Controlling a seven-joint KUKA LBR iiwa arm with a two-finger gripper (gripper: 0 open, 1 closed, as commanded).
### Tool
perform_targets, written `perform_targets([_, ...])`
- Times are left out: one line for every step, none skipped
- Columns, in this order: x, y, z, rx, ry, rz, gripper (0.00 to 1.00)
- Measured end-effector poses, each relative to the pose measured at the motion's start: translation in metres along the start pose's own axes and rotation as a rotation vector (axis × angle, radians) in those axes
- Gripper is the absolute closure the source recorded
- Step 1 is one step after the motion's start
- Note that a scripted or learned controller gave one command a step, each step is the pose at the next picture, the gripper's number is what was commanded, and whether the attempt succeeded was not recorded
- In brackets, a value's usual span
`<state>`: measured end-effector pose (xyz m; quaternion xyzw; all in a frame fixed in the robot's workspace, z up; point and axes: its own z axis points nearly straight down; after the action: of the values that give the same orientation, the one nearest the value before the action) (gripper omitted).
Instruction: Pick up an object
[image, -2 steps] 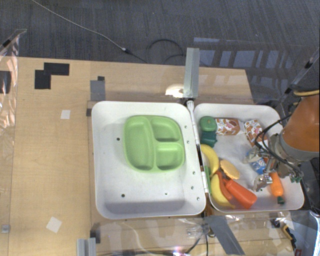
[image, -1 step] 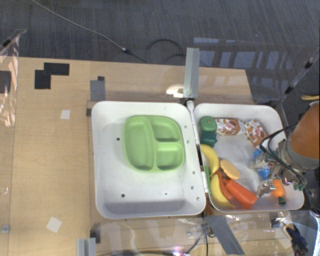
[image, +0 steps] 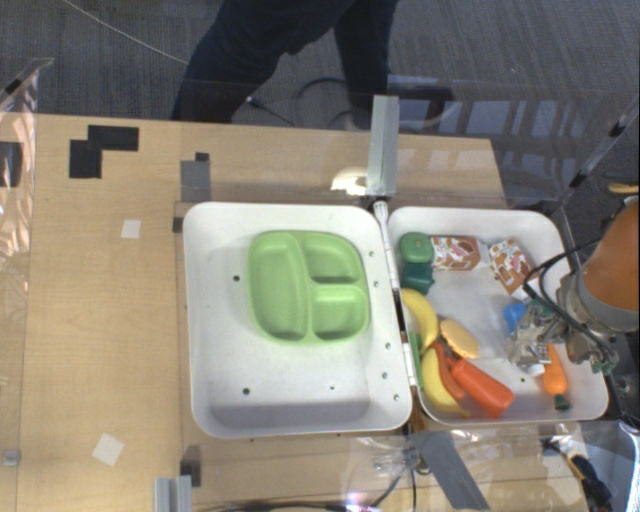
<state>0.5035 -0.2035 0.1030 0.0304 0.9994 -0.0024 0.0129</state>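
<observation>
Reaching into the right bin (image: 470, 225) from three o'clock, the gripper (image: 535, 335) is seen low over a small carrot (image: 554, 380) lying just toward five o'clock, long axis twelve-to-six; finger opening cannot be told.

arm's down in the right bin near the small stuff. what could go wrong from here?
1. The gripper sits among a tight cluster, a blue piece and a small carrot; it may nudge them or catch more than one.
2. It works close to the right bin's outer wall, so a collision with the rim is possible.
3. The bananas and orange bottle overlap, so lifting one could drag its neighbours.
</observation>
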Motion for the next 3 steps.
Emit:
perform_targets([0.000, 0.000, 0.001, -0.001, 0.001, 0.000, 0.00])
perform_targets([-0.003, 0.001, -0.012, 0.001, -0.008, -0.007, 1.00])
perform_targets([-0.003, 0.002, -0.012, 0.001, -0.008, -0.008, 0.00])
